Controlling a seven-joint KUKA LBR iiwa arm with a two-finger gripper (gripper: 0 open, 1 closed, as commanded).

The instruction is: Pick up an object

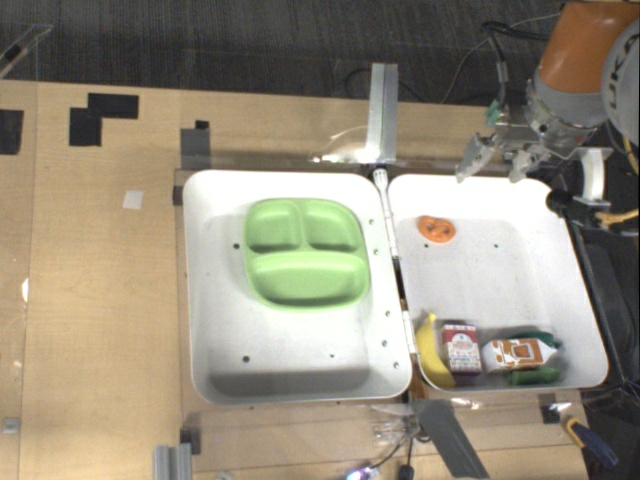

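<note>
Wooden tabletop (100,268) carries two white bins before dark carpet. Gripper (492,162) hovers spread and empty over the right bin's (520,278) far edge (round orange object (436,229) lies nearby); green divided plastic plate (304,251) fills the left bin (215,298).

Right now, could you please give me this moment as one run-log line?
gripper: open, above right bin's far edge, holding nothing | right bin: orange disc, banana, two cartons | left bin: green divided plate
</note>
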